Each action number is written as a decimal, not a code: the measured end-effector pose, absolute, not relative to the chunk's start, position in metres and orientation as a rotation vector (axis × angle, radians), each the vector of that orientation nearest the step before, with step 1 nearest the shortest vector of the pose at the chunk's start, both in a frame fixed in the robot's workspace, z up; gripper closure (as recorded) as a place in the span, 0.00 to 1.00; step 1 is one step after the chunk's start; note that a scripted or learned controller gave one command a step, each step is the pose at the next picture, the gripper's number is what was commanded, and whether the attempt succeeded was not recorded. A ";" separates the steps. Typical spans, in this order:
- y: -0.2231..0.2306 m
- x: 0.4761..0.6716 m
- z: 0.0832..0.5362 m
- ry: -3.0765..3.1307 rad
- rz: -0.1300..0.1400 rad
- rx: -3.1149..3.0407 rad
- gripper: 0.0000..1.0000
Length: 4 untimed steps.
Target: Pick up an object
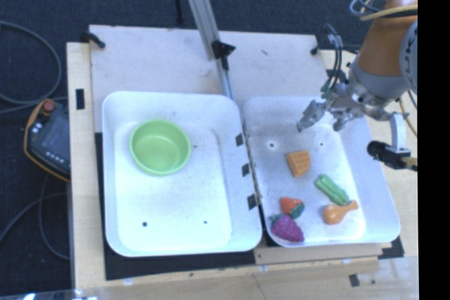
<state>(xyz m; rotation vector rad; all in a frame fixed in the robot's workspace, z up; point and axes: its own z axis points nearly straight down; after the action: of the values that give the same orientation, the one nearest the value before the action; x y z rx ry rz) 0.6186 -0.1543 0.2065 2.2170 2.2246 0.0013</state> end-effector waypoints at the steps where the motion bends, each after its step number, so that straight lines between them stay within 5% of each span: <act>1: -0.154 0.619 0.207 2.225 0.001 2.217 0.00; 4: -0.164 0.612 0.101 2.215 -0.004 2.226 0.00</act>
<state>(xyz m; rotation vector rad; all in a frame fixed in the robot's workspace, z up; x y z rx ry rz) 0.6115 -0.1636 0.1005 2.2256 2.2155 -0.0043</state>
